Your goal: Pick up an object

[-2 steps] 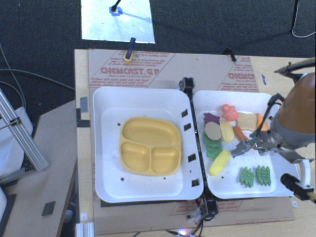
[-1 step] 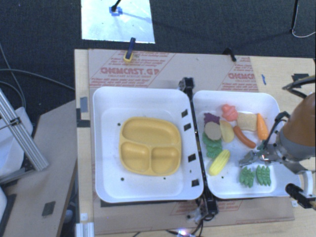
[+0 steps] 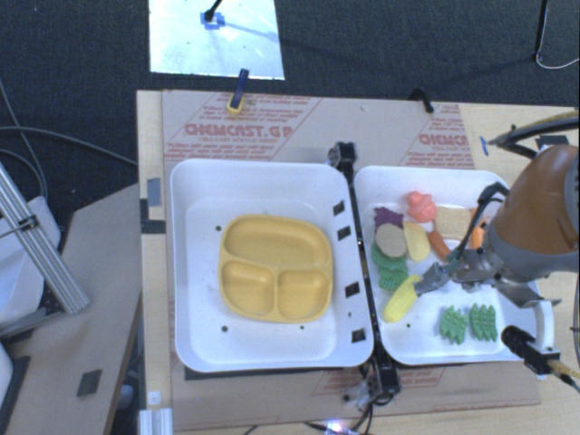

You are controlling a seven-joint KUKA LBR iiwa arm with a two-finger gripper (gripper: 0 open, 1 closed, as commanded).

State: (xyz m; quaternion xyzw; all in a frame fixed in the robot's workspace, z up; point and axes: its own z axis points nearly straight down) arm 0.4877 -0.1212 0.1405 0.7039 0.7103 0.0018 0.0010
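Observation:
The right bin (image 3: 507,356) holds several toy foods. Among them are a yellow corn cob (image 3: 399,301), a green ridged piece (image 3: 391,271), a tan round slice (image 3: 391,240), a pale yellow piece (image 3: 416,240) and an orange carrot (image 3: 437,243). A purple piece (image 3: 388,216), a pink-orange piece (image 3: 420,206) and a cream block (image 3: 454,217) lie at the back. Two green leafy pieces (image 3: 452,324) (image 3: 483,322) lie near the front. My gripper (image 3: 430,281) is low in the bin, just right of the corn cob's upper end. Nothing shows held in it.
The left bin (image 3: 195,243) holds a yellow divided plate (image 3: 275,267). A black divider with clips (image 3: 355,243) runs between the bins. The grey and orange arm (image 3: 535,220) covers the right bin's right side. A metal frame (image 3: 36,243) stands at the far left.

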